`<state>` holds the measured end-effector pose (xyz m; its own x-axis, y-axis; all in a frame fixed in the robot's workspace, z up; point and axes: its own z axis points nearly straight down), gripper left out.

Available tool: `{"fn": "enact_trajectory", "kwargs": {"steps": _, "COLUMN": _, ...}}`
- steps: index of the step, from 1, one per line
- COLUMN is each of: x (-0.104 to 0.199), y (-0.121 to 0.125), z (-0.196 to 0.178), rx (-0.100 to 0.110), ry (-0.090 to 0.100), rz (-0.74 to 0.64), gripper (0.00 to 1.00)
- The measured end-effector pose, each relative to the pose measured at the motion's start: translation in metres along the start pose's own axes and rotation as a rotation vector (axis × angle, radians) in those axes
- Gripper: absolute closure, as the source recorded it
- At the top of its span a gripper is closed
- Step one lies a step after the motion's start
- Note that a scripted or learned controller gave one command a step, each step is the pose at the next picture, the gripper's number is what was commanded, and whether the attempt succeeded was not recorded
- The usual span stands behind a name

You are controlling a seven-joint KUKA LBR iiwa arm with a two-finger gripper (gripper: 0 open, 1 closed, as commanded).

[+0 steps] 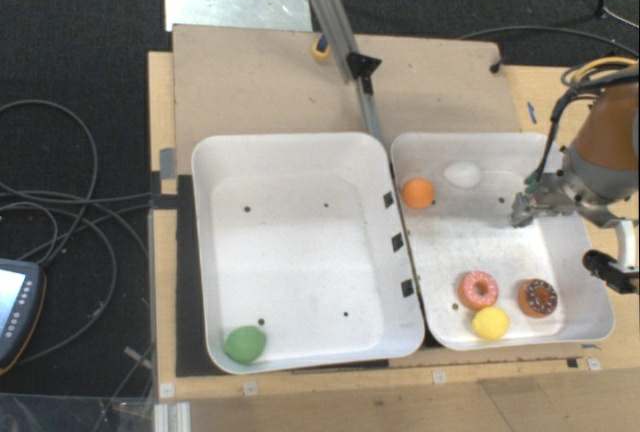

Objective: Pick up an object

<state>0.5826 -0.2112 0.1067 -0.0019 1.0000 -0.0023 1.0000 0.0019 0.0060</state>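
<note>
In the right bin (440, 250) lie an orange ball (419, 193), a white egg-shaped object (462, 174), a pink frosted doughnut (478, 289), a chocolate doughnut (538, 298) and a yellow lemon (490, 323). A green ball (244, 343) rests in the left bin's (290, 170) near left corner. My gripper (523, 210) hangs over the right bin's right side, right of the white object and above the doughnuts, with nothing visibly between its fingers.
The arm's orange band and grey wrist (605, 155) enter from the right over the bin's rim. A grey pole (335, 15) slants down to the gap between the bins. Cables lie on the dark floor at left.
</note>
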Motion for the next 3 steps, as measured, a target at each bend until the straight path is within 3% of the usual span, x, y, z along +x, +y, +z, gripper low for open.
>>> {"fn": "enact_trajectory", "kwargs": {"steps": 2, "x": 0.009, "y": 0.015, "z": -0.115, "rx": -0.003, "ry": -0.001, "rz": -0.005, "gripper": 1.0}}
{"fn": "enact_trajectory", "kwargs": {"steps": 3, "x": 0.009, "y": 0.016, "z": -0.119, "rx": 0.002, "ry": 0.001, "rz": -0.004, "gripper": 1.0}}
